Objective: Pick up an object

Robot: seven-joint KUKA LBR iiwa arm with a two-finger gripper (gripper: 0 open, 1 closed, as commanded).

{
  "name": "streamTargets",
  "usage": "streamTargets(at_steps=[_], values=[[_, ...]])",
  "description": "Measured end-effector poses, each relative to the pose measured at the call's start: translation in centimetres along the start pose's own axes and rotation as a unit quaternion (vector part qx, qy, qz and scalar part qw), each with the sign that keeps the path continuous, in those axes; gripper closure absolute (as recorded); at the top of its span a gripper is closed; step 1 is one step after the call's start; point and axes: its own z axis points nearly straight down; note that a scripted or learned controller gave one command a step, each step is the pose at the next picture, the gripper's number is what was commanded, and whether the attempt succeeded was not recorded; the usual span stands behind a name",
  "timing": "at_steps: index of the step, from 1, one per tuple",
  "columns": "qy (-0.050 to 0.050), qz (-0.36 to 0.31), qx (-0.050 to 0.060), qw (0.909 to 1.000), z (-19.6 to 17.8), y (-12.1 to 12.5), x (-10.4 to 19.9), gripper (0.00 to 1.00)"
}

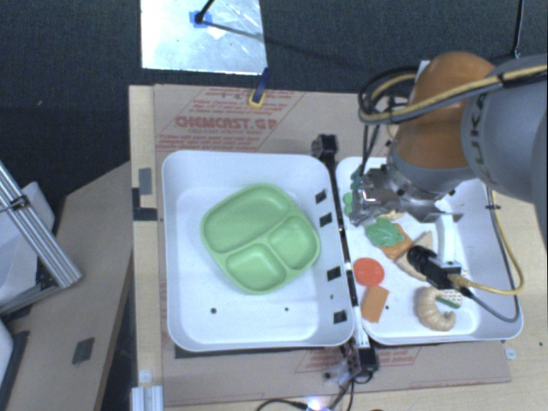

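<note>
Camera view puts my gripper low over the green leaf toy, presumably targeting it; I cannot tell its state.

divided plate in left bin, toys in right bin

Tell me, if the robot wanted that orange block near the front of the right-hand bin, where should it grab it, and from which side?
Probably from straight above, with the fingers closing across the two long sides of the orange block. It lies flat and its narrow width looks easier to span. The red disc sits close to its far end and the bin's divider wall runs close beside it, so a sideways approach looks cramped.
</note>
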Motion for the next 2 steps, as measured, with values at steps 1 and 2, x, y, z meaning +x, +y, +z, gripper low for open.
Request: streamTargets(at_steps=[1,2], values=[[0.0,0.0,-0.001,1.0,0.4,0.34,0.12,1.0],[0.0,-0.001,-0.002,1.0,0.45,1.18,0.28,1.0]])
